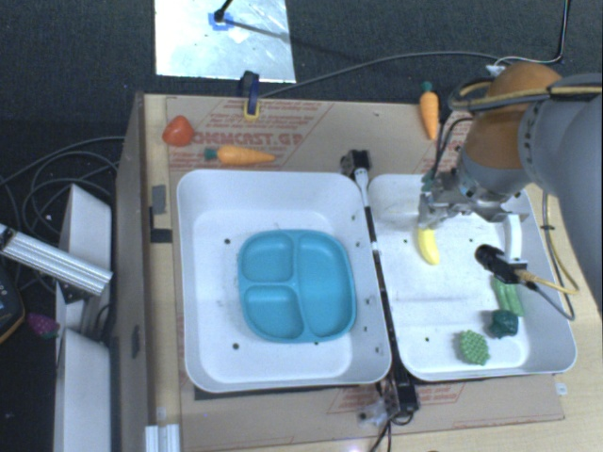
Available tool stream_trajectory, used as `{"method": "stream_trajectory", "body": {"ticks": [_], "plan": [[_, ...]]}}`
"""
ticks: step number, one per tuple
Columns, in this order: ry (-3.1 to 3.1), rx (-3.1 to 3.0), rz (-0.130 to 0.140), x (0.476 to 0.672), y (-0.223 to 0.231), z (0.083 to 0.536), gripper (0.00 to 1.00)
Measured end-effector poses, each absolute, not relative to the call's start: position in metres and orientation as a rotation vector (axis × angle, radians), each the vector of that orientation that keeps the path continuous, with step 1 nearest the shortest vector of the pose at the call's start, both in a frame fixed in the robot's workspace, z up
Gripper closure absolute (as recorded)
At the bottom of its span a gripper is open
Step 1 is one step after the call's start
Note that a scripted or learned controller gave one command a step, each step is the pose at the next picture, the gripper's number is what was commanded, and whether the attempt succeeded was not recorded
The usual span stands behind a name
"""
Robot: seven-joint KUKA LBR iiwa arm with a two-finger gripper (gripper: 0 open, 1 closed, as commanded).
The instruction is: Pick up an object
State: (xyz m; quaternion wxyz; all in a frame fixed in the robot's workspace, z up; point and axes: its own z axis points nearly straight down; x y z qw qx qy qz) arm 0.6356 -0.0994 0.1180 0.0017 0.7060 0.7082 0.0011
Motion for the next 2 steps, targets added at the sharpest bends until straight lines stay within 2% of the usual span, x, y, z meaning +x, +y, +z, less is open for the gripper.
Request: {"method": "stream_trajectory", "body": {"ticks": [1, 2], "plan": [[2.223, 2.216, 0.004, 0.5978, -0.0773, 0.1904, 1.00], [2.224, 2.217, 0.003, 0.5974, -0.0775, 0.1898, 0.00]]}}
